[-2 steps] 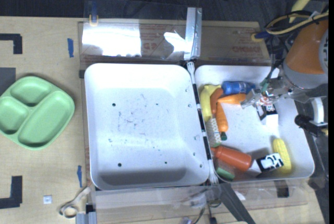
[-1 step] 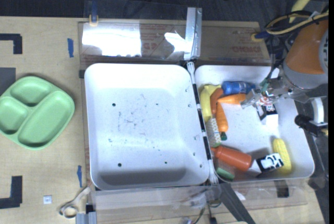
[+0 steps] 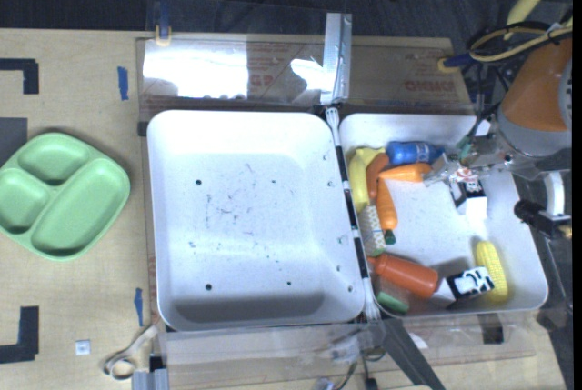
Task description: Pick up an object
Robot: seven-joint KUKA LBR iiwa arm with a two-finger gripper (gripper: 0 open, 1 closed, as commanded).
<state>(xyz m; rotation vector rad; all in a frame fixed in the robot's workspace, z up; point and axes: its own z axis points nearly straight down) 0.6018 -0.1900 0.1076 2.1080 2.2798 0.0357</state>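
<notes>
My gripper (image 3: 457, 172) hovers over the right bin (image 3: 523, 302), beside the blue bottle (image 3: 411, 151), to pick one; I cannot tell its opening.

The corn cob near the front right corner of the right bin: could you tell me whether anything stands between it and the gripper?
Nothing visible does. The gripper sits over the back of the right bin, and bare white floor lies between it and the corn cob. A small black-and-white object lies against the cob's front-left side, which could crowd a grasp.

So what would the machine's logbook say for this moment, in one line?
arm: over right bin | gripper: near blue bottle and carrot | grasp: none seen | left bin: untouched
</notes>
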